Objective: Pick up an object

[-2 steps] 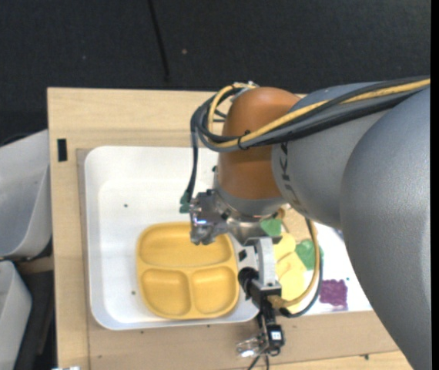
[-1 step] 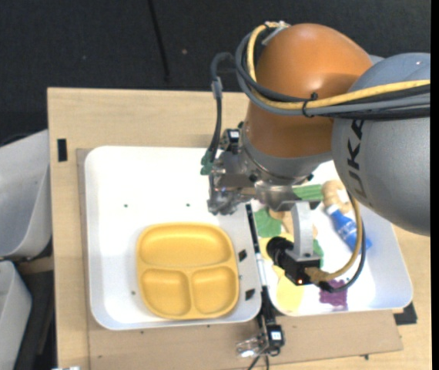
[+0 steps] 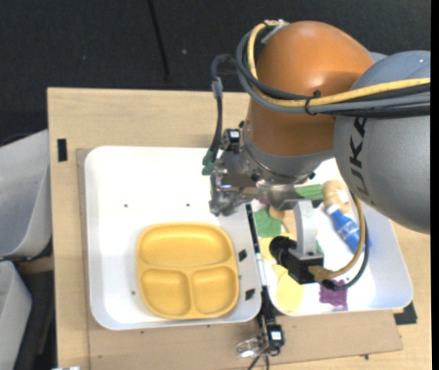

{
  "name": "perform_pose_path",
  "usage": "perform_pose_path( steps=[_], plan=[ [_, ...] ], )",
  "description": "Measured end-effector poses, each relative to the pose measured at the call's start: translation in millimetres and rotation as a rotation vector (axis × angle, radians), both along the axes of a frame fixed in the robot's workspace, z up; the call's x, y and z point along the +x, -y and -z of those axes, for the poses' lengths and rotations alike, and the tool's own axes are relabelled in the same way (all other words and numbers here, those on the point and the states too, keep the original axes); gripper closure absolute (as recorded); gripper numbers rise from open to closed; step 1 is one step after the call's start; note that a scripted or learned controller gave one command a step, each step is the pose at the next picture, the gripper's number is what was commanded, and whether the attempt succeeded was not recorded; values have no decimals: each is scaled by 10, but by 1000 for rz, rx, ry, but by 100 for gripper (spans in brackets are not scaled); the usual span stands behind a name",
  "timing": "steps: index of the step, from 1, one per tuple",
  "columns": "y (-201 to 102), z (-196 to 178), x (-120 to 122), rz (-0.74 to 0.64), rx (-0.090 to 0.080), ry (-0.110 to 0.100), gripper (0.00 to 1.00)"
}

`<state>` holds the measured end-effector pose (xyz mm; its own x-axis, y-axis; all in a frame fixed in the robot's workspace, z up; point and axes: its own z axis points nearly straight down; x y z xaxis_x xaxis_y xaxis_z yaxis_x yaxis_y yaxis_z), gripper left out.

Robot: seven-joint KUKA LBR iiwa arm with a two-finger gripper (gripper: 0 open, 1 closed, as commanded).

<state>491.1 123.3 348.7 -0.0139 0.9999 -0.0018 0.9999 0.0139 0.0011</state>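
Apparently nothing is picked yet; the gripper (image 3: 229, 195) hangs at the right bin's (image 3: 383, 277) left edge. Whether it is open or closed, I cannot tell.

One fixed camera sits above the bench (image 3: 127, 114), looking down at a slant from fairly near. It takes in the first bin (image 3: 142, 183), whole, on the view's left of the gripper (image 3: 227, 190), and the second bin (image 3: 387, 274), partly hidden beneath the arm (image 3: 304, 91).

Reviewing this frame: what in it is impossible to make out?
Camera view:
Right bin: most of its floor lies under the arm.
Green item: partly covered by the arm, shape unclear.
Purple item: too small to identify.
Blue-and-white item: upper end hidden by the arm.
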Motion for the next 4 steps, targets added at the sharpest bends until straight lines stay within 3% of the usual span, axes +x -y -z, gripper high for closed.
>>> perform_pose_path(
  steps=[2, 3, 4],
  plan=[
    [13, -195, 15, -22, -4, -2, 100],
    [16, -1245, 214, 11, 5, 13, 100],
    [635, 1297, 93, 19, -3, -18, 100]
  ],
)
